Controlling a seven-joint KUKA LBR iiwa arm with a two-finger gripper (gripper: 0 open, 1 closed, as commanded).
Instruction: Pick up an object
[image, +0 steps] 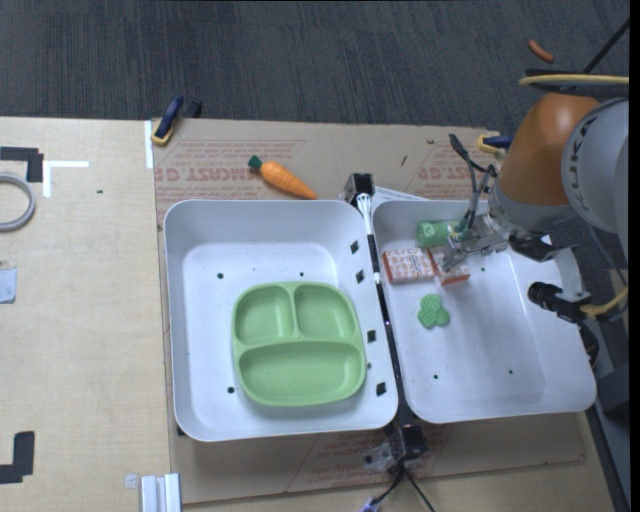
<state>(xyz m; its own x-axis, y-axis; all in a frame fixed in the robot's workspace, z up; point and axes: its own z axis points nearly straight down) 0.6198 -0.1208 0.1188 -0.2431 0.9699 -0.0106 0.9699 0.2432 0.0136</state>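
In the right bin (540, 385) lie three small items near its back left corner. A red and white carton (407, 264) lies flat, a green leafy toy (433, 313) sits in front of it, and a green cylinder (434, 233) rests behind it. My gripper (458, 254) hangs low over the bin, just right of the carton and beside the cylinder. The wrist body hides its tips, and a small red piece (455, 279) shows right below it.
The left bin (195, 400) holds a green divided plate (298, 343). A toy carrot (284, 178) lies on the cardboard behind that bin, and a blue clamp (167, 119) sits at the cardboard's back left corner. Black clips join the bins along the middle seam (377, 300).
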